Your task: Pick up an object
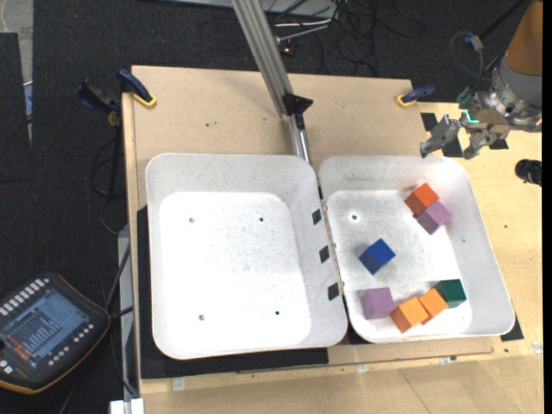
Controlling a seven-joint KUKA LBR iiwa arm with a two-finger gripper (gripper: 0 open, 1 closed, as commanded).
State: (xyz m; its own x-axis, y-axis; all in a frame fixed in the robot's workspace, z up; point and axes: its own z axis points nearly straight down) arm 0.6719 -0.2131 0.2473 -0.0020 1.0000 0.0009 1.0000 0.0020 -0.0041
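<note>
The claw point(455, 141) hangs spread and bare above the right bin's point(486, 266) far rim; the nearest cube, orange point(421, 198), lies just below-left of it, touching a purple one point(434, 217).

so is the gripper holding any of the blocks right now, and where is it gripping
Nothing is held. The gripper hangs above the right bin's far edge with no block between its fingers; the nearest, the orange block, lies apart in the bin.
</note>
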